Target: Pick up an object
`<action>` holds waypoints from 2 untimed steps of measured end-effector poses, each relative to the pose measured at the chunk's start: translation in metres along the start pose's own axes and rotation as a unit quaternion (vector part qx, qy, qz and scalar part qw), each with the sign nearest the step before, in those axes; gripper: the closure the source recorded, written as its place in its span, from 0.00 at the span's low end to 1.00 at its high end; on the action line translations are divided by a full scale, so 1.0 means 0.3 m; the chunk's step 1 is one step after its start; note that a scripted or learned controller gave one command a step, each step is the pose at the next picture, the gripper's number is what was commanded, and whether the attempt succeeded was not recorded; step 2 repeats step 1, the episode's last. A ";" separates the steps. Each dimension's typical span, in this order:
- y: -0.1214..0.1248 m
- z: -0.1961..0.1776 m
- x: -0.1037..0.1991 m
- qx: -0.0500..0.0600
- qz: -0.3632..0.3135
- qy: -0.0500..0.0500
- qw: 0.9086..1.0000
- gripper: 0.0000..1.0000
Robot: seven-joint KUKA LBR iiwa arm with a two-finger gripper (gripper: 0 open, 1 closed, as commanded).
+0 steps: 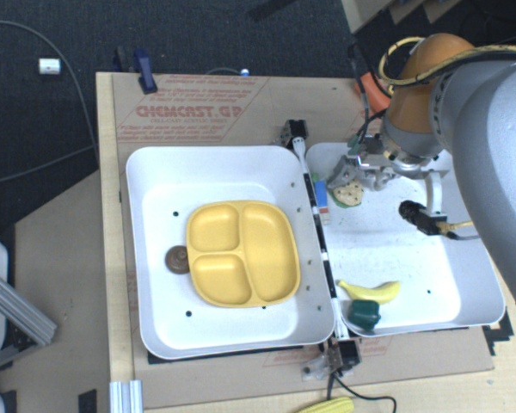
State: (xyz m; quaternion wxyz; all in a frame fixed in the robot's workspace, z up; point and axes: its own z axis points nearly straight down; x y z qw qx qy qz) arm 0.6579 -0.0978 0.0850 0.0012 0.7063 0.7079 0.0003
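Note:
My gripper (pixel 362 177) hangs over the far left corner of the right bin (pixel 430 304). Just beneath and slightly in front of it lies a pale, speckled, cookie-like piece (pixel 350 195), close to or touching the gripper tip; I cannot make out a grasp. Near the bin's front left, a yellow banana (pixel 371 292) lies flat, and a dark green object (pixel 364 315) sits right in front of it. A small blue and orange item (pixel 320 198) rests against the divider between the bins.
The left bin (pixel 150 231) holds a yellow divided plate (pixel 242 253), and a small brown round object (pixel 178 259) lies against the plate's left edge. The grey arm (pixel 490 127) looms over the right bin's far right side.

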 end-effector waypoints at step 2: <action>0.003 -0.036 0.000 -0.001 -0.001 -0.001 1.000 1.00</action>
